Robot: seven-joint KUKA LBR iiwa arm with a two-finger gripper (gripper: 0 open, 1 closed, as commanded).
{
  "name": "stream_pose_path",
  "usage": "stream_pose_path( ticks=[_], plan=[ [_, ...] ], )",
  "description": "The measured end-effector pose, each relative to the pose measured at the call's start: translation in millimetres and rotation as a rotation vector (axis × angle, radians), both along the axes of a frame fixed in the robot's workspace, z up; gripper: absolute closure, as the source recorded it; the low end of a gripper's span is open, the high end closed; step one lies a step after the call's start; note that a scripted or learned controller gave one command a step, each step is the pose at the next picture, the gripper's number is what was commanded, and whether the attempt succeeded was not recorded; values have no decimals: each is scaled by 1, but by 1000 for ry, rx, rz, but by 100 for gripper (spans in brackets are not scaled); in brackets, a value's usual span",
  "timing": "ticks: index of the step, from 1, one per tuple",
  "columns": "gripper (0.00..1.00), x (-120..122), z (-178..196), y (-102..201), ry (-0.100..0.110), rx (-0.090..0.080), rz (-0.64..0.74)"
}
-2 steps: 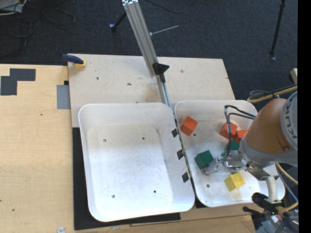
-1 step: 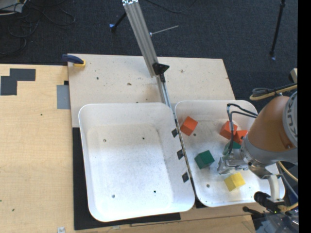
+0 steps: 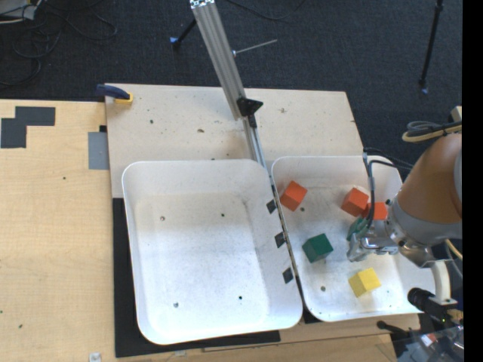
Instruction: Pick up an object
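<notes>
The right bin [image 3: 392,302] holds two orange cubes [image 3: 293,195] [image 3: 355,200], a green cube [image 3: 318,247] and a yellow cube [image 3: 364,281]. My gripper [image 3: 361,241] hangs low over the right bin, between the green cube on its left and the yellow cube below it, just under the second orange cube. A small red-orange piece [image 3: 379,211] shows right beside the wrist. Nothing can be made out inside the gripper.
The left bin [image 3: 143,202] lies beside the right one, with a dark divider strip [image 3: 278,236] between them. A slanted aluminium post [image 3: 223,59] rises behind the bins. The grey and orange arm [image 3: 434,194] covers the right bin's right side.
</notes>
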State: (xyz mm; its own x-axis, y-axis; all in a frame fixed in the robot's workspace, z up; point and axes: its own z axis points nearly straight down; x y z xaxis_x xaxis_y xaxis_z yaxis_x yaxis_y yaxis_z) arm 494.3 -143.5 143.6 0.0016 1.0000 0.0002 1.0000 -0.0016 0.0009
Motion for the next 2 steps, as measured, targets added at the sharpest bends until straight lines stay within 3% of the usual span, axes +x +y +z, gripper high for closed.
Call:
stream_pose_path(
  ticks=[2],
  plan=[
    [100, -2, 92, 0, -1, -1, 4]
  ],
)
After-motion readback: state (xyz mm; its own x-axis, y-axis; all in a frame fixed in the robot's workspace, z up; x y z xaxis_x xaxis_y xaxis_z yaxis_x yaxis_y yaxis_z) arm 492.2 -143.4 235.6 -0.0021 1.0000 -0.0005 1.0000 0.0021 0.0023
